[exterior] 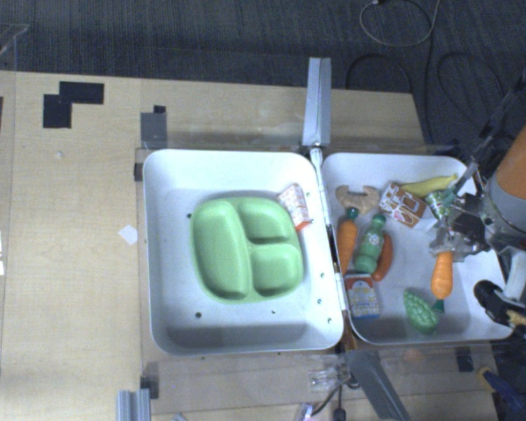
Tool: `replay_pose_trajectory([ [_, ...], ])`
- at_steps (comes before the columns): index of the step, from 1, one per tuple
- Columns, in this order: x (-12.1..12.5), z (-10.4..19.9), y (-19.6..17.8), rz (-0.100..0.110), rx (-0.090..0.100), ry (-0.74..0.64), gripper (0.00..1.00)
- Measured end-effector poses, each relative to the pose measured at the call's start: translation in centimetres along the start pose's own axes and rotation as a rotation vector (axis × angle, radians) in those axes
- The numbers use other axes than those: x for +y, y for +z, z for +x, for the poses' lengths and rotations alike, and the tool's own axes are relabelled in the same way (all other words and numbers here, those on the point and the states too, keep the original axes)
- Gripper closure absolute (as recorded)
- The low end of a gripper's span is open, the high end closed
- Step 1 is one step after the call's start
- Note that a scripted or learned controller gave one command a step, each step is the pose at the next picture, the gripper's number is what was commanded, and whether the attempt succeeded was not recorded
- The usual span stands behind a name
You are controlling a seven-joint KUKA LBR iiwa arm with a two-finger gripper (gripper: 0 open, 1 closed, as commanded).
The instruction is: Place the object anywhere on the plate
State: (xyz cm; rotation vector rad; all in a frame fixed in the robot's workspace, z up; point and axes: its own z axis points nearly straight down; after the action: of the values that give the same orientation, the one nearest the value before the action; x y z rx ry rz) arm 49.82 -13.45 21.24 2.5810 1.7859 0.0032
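A green plate (245,248) with three compartments lies in the left bin (167,235). My gripper (453,244) is over the right side of the right bin (403,333). An orange toy carrot (442,277) hangs just below it, its top end caught between the fingers, so the gripper is shut on the carrot. The carrot points down toward the bin floor. Gripper and carrot are well to the right of the plate.
A small red and white packet (293,204) leans on the plate's upper right rim. The right bin also holds a second carrot (346,235), a green bottle (368,244), a red sausage (385,258), a small carton (362,295), a green leafy toy (421,310), a banana (428,185) and a box (401,205).
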Motion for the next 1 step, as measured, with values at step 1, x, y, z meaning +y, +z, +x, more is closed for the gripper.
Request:
replay_pose_trajectory([
  [1, 0.34, 8.18, 2.82, 0.002, 0.001, -0.087, 1.00],
])
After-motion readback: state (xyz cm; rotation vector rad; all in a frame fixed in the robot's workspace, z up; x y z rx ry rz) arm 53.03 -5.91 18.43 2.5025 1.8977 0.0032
